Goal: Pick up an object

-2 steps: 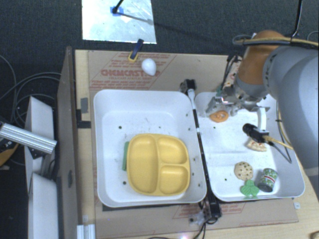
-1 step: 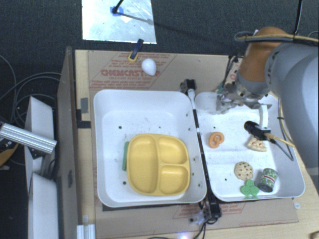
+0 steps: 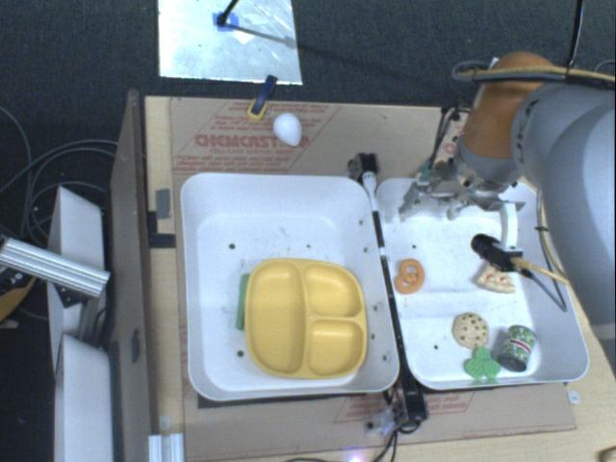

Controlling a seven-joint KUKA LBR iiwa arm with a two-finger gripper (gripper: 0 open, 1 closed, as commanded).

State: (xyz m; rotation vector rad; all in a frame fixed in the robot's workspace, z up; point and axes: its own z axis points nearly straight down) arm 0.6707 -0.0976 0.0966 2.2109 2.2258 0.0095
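Right bin [image 3: 435, 308]: a pretzel [image 3: 409, 276] near its left wall. To the right of it lies a pale wedge [image 3: 497, 279], perhaps a pizza slice. Along the near edge a cookie [image 3: 470, 329], a green leaf shape [image 3: 481, 365] and a small can [image 3: 517, 346] sit close together.
Tool [image 3: 452, 198]: over the far end of the right bin, apart from all five things; whether it is clenched or released cannot be told.
Left bin [image 3: 279, 218]: a yellow divided plate [image 3: 306, 316], with a green strip [image 3: 242, 301] at its left edge.
Bench [image 3: 318, 123]: a white ball [image 3: 287, 128] beyond the left bin.

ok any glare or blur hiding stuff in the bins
Camera view: the grey arm at the right looks soft; the right bin is bright, yet the pretzel and cookie read clearly; the strongest sheen sits on the silver sheet at the top.
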